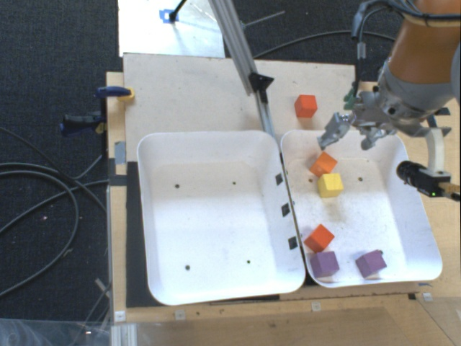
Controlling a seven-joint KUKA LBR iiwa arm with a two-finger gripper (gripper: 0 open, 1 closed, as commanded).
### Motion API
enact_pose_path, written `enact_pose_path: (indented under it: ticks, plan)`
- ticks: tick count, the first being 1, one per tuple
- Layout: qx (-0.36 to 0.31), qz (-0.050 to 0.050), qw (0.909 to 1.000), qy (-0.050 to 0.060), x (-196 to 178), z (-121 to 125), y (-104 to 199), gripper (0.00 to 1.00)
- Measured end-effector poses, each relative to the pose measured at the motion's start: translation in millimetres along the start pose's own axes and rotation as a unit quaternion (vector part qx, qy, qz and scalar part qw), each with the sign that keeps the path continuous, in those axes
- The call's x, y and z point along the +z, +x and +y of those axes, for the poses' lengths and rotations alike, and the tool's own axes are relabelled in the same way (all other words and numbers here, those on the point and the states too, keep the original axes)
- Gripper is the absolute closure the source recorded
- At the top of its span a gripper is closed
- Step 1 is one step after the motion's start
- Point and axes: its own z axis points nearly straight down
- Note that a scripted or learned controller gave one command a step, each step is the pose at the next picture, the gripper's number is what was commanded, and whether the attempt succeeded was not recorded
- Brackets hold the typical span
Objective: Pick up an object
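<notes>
The end effector hangs with its fingers spread, pinching nothing, over the right bin's far edge. Just below it in the bin lies an orange cube, touching a yellow cube. Another orange cube sits on the tabletop beyond

smooth glossy white plastic bins on a matt, scuffed wooden bench.

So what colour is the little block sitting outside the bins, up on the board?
Orange-red. The block shows clearly in the camera view, on the board just beyond the right bin.
</notes>
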Motion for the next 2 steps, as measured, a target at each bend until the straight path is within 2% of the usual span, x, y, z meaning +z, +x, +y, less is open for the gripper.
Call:
enact_pose_path:
  ticks: [1,2]
  plan:
    - [0.003,0.0,1.0,0.009,181.2,-6.7,-72.4,0.0]
    - [-0.001,0.0,1.0,0.006,245.6,55.8,-66.3,0.0]
